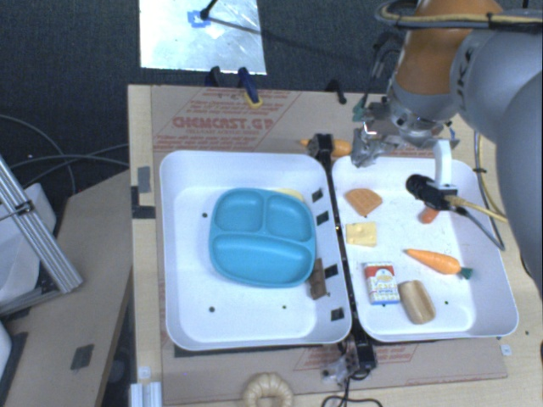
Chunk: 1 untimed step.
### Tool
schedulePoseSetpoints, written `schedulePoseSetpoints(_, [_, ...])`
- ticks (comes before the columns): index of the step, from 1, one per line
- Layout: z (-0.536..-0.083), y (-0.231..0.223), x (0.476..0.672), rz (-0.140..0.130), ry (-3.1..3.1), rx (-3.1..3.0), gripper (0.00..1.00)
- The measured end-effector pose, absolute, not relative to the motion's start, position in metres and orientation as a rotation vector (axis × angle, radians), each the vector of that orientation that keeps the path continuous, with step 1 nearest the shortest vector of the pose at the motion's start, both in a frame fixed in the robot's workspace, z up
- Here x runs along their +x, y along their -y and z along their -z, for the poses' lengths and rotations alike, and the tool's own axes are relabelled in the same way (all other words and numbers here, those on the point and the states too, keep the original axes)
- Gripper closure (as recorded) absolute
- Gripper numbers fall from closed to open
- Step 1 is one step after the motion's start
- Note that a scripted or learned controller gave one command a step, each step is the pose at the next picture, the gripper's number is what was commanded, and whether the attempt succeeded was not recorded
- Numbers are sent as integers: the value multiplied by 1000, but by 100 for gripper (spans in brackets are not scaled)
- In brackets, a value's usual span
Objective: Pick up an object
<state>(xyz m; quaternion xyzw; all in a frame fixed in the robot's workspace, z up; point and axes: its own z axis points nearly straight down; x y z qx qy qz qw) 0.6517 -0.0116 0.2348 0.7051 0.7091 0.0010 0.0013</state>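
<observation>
The end effector (pixel 366 153) hangs over the right bin's (pixel 488 265) far-left corner, its grip impossible to judge from here, nearest the orange wedge (pixel 364 200) just below it, probably light, stiff plastic, best pinched across its narrow sides.

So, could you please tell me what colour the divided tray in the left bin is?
Light blue; the divided tray shows best in the camera view.
</observation>
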Motion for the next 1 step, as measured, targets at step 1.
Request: schedulePoseSetpoints(1, [-214, 13, 654, 1, -2224, 2217, 100])
